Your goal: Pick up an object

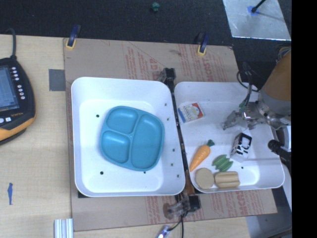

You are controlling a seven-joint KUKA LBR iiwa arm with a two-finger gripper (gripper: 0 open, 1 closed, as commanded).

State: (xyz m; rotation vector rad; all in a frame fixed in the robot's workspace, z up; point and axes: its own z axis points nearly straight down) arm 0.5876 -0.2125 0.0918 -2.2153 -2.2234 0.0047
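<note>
left bin holds blue plate; right bin carrot.

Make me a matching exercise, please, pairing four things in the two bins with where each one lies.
Things:
1. blue divided plate
2. carrot
3. small card
4. bread roll

Places:
A. right bin, near its front edge
B. left bin, middle
C. right bin, upper left part
D. right bin, left of the green pod

Pairs: 1-B, 2-D, 3-C, 4-A
</note>
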